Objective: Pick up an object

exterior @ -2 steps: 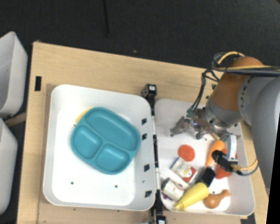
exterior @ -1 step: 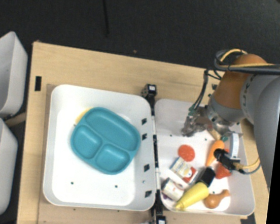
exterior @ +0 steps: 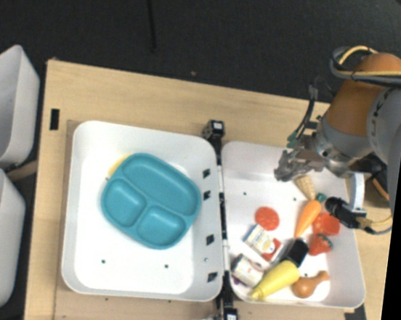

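Carrot (exterior: pixel 308 217) in right bin (exterior: pixel 250 171), jaws (exterior: pixel 287 168) blurred

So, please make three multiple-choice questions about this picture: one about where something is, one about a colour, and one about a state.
1. Where does the divided tray lie?
A. In the left bin
B. In the right bin
C. On the bare bench

2. What colour is that tray?
A. Red
B. Blue
C. Green

3. Where is the gripper now?
A. Over the left bin
B. Over the far edge of the right bin
C. Down on the yellow bottle

Answers:
1. A: the tray rests on the floor of the left bin.
2. B: its surface is plainly light blue.
3. B: the gripper hangs at the right bin's far edge, apart from the carrot and the yellow bottle.
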Available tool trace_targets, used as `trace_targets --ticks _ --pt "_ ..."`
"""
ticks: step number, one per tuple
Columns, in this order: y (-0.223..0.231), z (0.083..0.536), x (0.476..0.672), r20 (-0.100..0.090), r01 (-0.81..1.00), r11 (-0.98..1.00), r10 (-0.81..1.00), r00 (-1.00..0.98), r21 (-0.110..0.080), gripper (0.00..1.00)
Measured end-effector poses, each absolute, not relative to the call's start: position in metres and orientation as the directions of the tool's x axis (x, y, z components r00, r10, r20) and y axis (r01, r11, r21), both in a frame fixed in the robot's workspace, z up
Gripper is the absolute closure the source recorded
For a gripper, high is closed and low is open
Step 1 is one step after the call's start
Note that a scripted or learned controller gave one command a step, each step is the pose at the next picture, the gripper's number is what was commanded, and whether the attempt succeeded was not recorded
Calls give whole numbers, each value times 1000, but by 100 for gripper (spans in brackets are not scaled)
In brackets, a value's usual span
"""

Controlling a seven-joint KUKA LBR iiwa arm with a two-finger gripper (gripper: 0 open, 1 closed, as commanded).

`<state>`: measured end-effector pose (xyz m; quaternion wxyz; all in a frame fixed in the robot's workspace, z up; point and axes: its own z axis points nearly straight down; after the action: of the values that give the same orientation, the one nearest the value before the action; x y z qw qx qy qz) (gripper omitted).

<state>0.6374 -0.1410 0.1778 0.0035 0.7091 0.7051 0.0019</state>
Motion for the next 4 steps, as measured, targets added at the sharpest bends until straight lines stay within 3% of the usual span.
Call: trace_targets --ticks 1,2,4 --pt "-144 236 629 -2 1000 -7 1000 7 7 100" --pt "-144 241 630 -1 1000 -5 1000 5 3 100" --pt "-51 242 599 1 1000 6 1000 -6 0 100"
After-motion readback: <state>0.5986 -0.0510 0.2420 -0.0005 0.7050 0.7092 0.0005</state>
